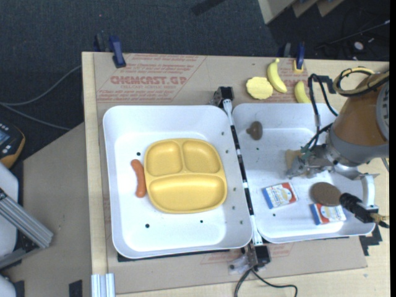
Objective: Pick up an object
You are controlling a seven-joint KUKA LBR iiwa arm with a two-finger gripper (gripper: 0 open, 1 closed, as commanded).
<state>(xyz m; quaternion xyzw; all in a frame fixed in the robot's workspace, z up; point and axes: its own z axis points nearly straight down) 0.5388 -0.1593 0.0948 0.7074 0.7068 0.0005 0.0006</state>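
In the right bin [272, 228], my gripper [300, 164] is down low near the middle, at the end of the grey arm with its orange band [362, 122]. A small brown lump [254, 129] lies up and to the left of it. A blue-and-white packet [279, 195] lies just below and to the left. A flat brown disc [325, 193] sits below and to the right, with a second small packet [328, 213] beside it. Nothing is visibly held.
The left bin [124, 228] holds a yellow divided plate [184, 174] and an orange sausage [140, 178] beside it. Yellow toy fruit [260, 88] and bananas [278, 77] lie on the board behind the right bin. Black cables [318, 98] hang near the arm.
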